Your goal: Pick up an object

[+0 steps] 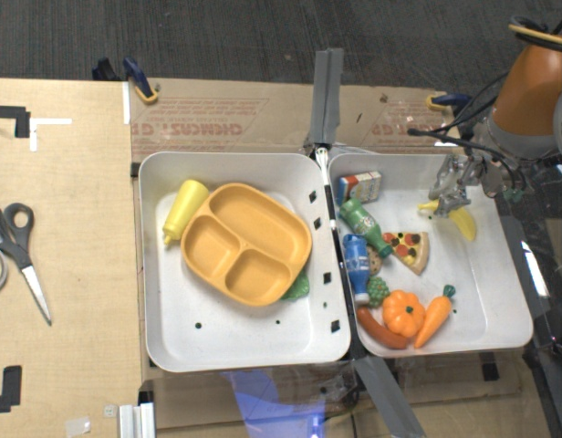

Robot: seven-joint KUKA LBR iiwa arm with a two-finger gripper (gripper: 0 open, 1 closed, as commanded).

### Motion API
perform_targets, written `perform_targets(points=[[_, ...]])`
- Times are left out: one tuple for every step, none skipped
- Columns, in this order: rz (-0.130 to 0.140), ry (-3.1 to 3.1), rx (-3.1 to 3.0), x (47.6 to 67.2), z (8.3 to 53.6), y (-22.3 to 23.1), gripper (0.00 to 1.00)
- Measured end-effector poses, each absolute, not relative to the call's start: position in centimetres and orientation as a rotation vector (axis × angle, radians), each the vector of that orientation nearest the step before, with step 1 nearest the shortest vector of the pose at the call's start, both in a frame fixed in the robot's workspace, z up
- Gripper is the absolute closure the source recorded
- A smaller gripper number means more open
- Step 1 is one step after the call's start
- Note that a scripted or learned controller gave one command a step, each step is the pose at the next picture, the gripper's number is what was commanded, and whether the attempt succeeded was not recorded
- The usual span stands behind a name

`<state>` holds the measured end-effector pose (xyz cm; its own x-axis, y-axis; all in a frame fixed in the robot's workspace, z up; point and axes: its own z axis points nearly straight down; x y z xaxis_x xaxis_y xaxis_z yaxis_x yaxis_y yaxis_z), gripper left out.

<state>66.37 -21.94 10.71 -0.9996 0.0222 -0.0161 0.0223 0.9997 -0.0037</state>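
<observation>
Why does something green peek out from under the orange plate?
A green toy is caught under the divided orange plate in the left bin, so the plate sits on it. What toy it is cannot be told.

Gripper [442, 199] hangs over right bin [500, 290], upper part, w/ a yellow banana [463, 224] just beside it. Pizza slice [408, 249], pumpkin [403, 313] & carrot [433, 318] lie nearer bin's left. Left bin [171, 336] has orange divided tray [245, 242] & yellow bottle [184, 210].

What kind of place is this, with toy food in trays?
Probably a robotics lab test bench. A robot arm reaches over two white bins holding toy food such as a carrot and a divided plate; scissors lie on the workbench.
</observation>
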Motion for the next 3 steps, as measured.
perform_targets(points=[[-0.006,3.126,0.035,66.4,10.7,-21.9,0.00],[-0.001,3.124,0.264,64.9,9.5,-22.2,0.00],[-0.005,3.118,0.257,65.1,10.6,-22.1,1.00]])
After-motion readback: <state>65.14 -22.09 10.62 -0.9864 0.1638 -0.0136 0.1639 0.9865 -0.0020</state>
